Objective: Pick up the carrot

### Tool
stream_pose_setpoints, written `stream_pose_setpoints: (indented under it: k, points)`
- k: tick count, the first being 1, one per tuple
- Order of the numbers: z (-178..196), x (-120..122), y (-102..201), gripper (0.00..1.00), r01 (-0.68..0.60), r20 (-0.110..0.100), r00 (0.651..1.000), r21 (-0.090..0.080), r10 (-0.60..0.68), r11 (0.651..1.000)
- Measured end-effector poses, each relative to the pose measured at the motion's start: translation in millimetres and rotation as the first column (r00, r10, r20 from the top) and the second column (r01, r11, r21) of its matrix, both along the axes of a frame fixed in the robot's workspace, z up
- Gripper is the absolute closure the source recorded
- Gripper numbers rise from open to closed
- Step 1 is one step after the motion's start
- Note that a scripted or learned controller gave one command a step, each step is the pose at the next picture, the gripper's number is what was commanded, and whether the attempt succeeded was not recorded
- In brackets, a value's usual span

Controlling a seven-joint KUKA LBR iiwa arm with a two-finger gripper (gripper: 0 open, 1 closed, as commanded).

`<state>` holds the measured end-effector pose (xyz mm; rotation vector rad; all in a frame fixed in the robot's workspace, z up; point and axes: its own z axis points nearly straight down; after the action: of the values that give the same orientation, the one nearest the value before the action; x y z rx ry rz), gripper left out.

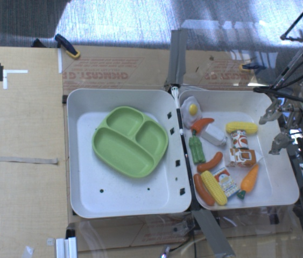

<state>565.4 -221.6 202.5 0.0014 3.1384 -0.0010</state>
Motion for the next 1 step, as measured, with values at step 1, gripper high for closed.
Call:
stream_pose_setpoints:
  k: [1]
  points:
    - [-88.0, -70.1, 17.1, 0.0, -0.168, 0.027, 0.985, -0.015, 0.168, 0.986]
